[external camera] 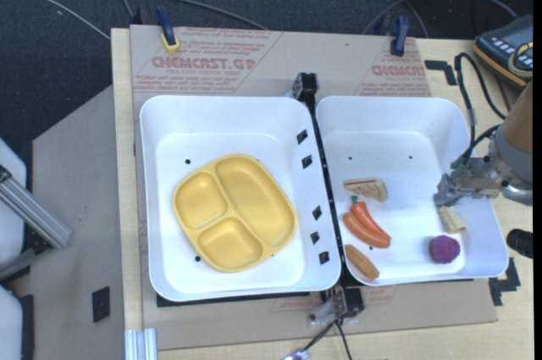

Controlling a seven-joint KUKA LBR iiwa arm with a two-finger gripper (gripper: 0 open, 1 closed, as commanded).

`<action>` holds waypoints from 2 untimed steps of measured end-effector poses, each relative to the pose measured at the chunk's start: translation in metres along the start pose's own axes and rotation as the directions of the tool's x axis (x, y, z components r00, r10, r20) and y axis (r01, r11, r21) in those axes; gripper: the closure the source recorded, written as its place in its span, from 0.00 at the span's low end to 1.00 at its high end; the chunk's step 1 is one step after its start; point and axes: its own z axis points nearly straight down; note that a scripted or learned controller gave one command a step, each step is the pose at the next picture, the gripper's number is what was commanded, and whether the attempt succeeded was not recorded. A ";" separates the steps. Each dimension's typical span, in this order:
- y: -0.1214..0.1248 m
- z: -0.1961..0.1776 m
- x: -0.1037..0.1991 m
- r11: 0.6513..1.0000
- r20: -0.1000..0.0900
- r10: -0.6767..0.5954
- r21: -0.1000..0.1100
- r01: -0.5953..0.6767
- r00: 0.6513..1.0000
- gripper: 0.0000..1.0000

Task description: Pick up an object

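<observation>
In the right bin [398, 117] lie several toy foods: a tan wedge-shaped sandwich piece [366, 190], an orange carrot [367, 225], a brown sausage-like piece [362, 262], a purple round fruit [445, 248] and a small tan block [452, 219]. My gripper [453, 191] reaches in over the bin's right rim and hangs just above the small tan block. Nothing is visibly between its fingers.
The left bin [161, 180] holds a yellow three-compartment plate [235, 212]. A black divider with clips [315, 172] runs between the bins. Cables and a device [512, 53] lie at the right beside the arm.
</observation>
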 end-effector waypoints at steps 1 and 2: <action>0.002 -0.063 0.006 1.000 0.000 -0.002 -0.002 0.002 1.000 1.00; 0.003 -0.070 0.006 1.000 -0.001 -0.001 0.003 0.001 1.000 1.00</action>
